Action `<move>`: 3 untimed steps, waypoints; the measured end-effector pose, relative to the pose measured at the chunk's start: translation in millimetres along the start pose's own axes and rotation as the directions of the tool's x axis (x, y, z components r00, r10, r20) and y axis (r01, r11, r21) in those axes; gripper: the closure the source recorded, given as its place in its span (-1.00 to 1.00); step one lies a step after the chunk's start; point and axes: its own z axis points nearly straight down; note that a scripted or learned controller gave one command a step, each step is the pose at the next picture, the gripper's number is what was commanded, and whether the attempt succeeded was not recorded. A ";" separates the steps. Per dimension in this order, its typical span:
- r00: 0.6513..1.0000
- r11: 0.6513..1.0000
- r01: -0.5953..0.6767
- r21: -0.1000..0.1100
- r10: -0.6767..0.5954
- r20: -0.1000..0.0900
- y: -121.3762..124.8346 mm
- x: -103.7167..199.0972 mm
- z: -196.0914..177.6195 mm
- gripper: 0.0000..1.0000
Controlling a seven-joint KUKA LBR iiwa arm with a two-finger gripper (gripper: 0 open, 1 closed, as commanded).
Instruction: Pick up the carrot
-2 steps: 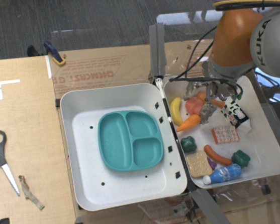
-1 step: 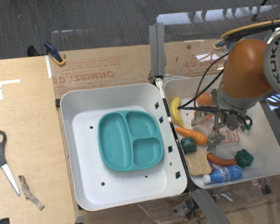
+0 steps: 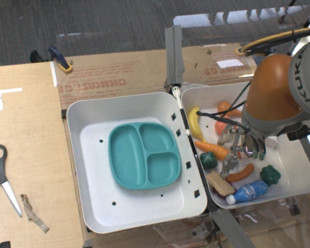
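Just left of the gripper, the carrot.

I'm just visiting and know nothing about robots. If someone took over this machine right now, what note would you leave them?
Gripper: low inside the right bin, fingers apart, nothing between them.
Carrot: lying in the right bin, just left of the gripper, between the banana and the broccoli.
Left bin: holds a teal divided plate.
Done: arm brought down near the carrot.
Left: close on the carrot and lift it.
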 end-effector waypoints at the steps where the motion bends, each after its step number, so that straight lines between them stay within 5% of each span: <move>1: 1.000 1.000 0.004 0.001 -0.004 0.003 1.0 -1.1 -9.3 1.00; 2: 1.000 1.000 -0.015 -0.001 0.015 0.002 66.0 27.5 -99.9 1.00; 3: 1.000 1.000 -0.013 0.000 0.013 0.005 66.2 26.0 -108.9 1.00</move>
